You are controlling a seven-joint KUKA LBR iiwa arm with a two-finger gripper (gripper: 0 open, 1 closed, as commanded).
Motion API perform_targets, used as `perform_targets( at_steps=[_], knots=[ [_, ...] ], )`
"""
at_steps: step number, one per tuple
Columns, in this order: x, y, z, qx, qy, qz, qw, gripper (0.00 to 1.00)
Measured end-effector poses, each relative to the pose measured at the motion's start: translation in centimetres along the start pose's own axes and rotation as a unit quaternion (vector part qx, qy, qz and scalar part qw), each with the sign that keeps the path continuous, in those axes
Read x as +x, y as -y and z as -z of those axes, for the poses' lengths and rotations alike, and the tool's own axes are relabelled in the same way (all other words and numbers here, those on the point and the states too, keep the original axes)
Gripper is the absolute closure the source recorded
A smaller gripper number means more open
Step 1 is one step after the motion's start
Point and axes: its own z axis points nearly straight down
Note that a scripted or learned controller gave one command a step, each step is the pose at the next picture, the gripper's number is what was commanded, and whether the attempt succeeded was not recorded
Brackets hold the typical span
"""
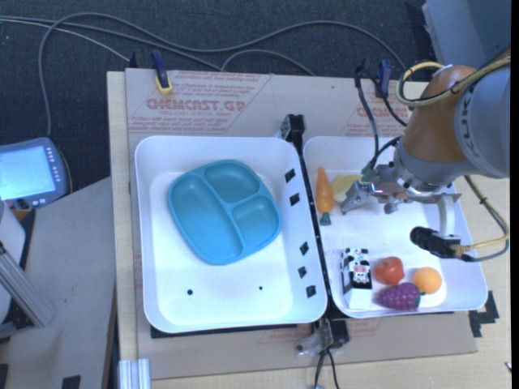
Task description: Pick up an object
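The right bin [466,254] holds several small toys. An orange carrot [324,190] lies along its left wall, with a yellow piece [343,185] beside it. Near the front edge sit a black-and-white cow figure [355,267], a red tomato [389,270], an orange [427,280] and purple grapes [399,297]. My gripper [371,203] hangs over the bin's back half, just right of the yellow piece and the carrot. It is open, its two grey fingers spread, and nothing shows between them.
The left bin [154,217] holds a blue divided plate [225,211]. Black clips run along the wall between the two bins. A yellow cable and a black connector [434,241] hang off the arm above the right bin's right side.
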Motion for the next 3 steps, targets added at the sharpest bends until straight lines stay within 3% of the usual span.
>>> perform_targets(
  at_steps=[1,2,3],
  knots=[
    [0.1,0.0,-2.7,-0.001,0.0,0.0,1.0,0.0],
    [0.1,-0.1,-1.4,-0.003,0.0,-0.001,1.0,1.0],
    [0.3,-0.6,5.0,-0.007,0.002,0.0,1.0,1.0]
  ],
)
